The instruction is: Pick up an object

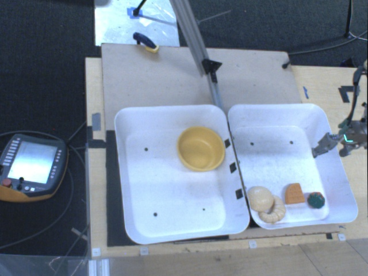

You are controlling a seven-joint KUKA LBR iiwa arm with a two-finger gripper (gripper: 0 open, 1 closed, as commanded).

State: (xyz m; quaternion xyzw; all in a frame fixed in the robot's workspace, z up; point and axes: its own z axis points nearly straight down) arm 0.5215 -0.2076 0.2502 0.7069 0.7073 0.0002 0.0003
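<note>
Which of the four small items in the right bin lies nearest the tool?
The dark green item, at the row's right end, beside the orange block; the two cream pieces sit farther left of the tool.

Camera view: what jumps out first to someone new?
The yellow bowl stands alone in the left bin, near its upper right corner. Along the near edge of the right bin sit four small things: a cream roll, a ridged pastry, an orange block and a dark green piece. The gripper hangs over that bin's right rim.
</note>
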